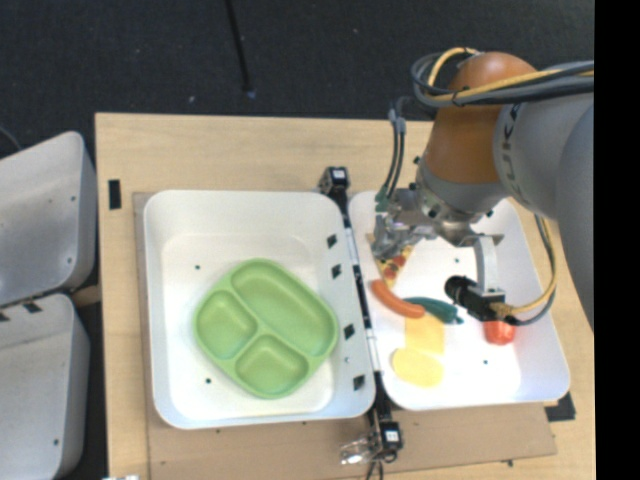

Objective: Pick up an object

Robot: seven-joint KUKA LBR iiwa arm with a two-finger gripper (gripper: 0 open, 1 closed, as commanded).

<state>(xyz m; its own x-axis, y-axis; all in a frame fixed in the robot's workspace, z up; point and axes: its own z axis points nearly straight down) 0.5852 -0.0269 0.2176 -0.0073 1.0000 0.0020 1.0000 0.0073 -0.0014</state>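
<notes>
My gripper (391,248) hangs low over the far left part of the right bin (535,368), close to its left wall. A small red and yellow thing (397,265) shows just below the gripper, and I cannot see whether it is held. In front of it an orange sausage-shaped piece (396,301) lies on the bin floor, with a teal piece (436,309) beside it. Two yellow pieces (424,336) (415,368) lie nearer the front. A small red-orange piece (500,332) sits to the right.
The left bin (170,238) holds a green divided plate (264,326). Black clips line the wall between the two bins (355,288). The grey arm with its orange band (475,118) covers the far right of the right bin.
</notes>
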